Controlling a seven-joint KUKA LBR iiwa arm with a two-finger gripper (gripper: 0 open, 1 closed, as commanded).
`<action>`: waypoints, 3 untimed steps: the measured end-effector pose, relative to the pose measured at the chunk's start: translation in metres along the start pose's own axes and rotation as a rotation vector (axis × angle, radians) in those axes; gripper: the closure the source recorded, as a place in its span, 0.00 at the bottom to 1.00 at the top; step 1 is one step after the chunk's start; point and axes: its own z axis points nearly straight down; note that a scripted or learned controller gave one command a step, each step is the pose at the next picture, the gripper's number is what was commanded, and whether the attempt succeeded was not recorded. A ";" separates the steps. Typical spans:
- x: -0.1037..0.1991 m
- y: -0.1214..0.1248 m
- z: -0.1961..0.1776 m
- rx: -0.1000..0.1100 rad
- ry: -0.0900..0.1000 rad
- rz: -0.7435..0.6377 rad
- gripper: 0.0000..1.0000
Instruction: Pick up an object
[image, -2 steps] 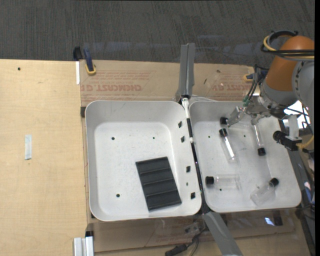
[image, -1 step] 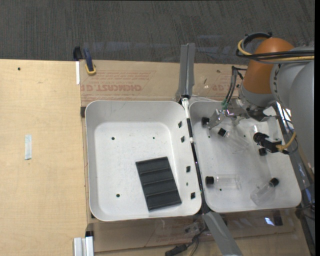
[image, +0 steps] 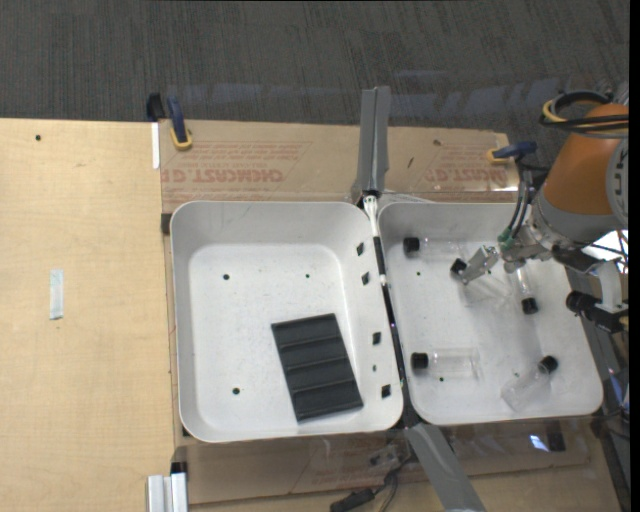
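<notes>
The gripper (image: 487, 262) hangs low over the far part of the right bin (image: 590, 400), and whether it is wide or narrow cannot be told. Around it in that bin lie several clear vials with black caps: one (image: 411, 243) at the far left, one (image: 527, 300) just near of the gripper, one (image: 440, 362) at the near left and one (image: 532, 380) at the near right. The left bin (image: 200, 230) holds a black ribbed block (image: 316, 366) toward its near side.
</notes>
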 end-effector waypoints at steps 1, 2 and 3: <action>-0.003 -0.001 -0.009 0.000 -0.006 0.003 1.00; 0.021 0.021 -0.111 0.005 -0.010 -0.152 1.00; 0.042 0.048 -0.119 0.005 -0.010 -0.175 1.00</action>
